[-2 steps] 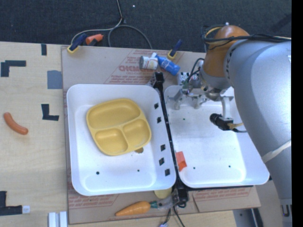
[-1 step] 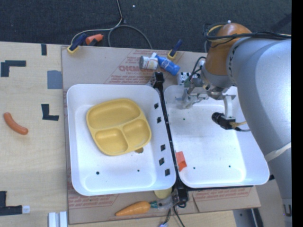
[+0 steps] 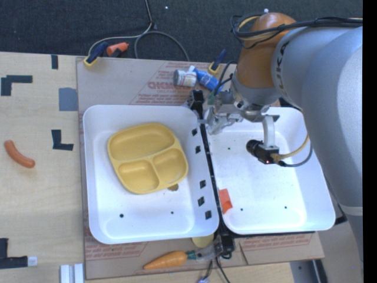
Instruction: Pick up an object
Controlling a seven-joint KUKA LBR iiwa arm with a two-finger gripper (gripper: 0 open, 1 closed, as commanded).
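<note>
A yellow three-compartment plate lies flat in the left white bin, toward its back. A small brown item peeks out from under the plate's front edge. My gripper hangs low at the back left corner of the right bin, close to the divider between the two bins. The grey arm with its orange band covers the right bin's back right part. I see nothing held at the gripper.
An orange tag sits on the right bin's left wall. A toy carrot lies in front of the bins and a toy sausage on the bench at far left. Clamps and a blue-white item sit behind the bins.
</note>
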